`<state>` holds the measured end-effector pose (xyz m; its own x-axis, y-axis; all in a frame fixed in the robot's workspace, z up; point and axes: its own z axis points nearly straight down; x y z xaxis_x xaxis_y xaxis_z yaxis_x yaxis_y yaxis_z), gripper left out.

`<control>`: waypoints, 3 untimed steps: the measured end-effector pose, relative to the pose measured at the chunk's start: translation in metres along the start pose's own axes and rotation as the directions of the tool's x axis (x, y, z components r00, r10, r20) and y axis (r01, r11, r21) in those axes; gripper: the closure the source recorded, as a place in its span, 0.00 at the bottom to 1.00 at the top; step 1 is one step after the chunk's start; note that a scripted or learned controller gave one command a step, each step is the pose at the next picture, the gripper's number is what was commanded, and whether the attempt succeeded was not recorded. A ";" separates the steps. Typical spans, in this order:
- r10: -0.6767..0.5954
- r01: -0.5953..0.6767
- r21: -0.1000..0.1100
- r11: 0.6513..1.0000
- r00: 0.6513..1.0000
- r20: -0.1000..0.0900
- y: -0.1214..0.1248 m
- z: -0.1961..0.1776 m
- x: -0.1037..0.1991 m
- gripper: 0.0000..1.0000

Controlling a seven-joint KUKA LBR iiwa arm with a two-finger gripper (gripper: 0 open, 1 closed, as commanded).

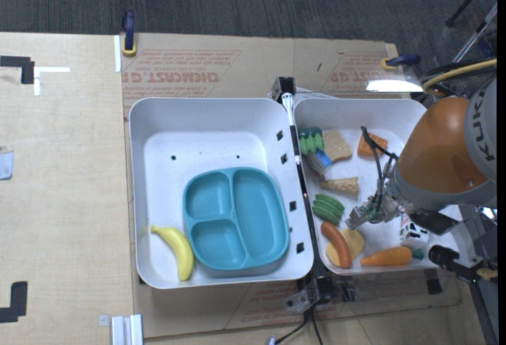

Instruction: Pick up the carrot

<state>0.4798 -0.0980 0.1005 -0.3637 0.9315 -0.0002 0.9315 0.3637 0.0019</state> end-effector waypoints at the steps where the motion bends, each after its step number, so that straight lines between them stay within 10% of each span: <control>1: 0.001 -0.001 0.000 1.000 1.000 0.002 0.000 0.000 -0.001 0.00; 2: 0.008 -0.008 -0.003 1.000 1.000 0.004 0.001 -0.009 -0.002 1.00; 3: 0.013 -0.013 -0.006 1.000 1.000 0.006 0.003 -0.018 -0.003 1.00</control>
<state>0.4840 -0.0999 0.1187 -0.3515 0.9362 -0.0061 0.9361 0.3516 0.0083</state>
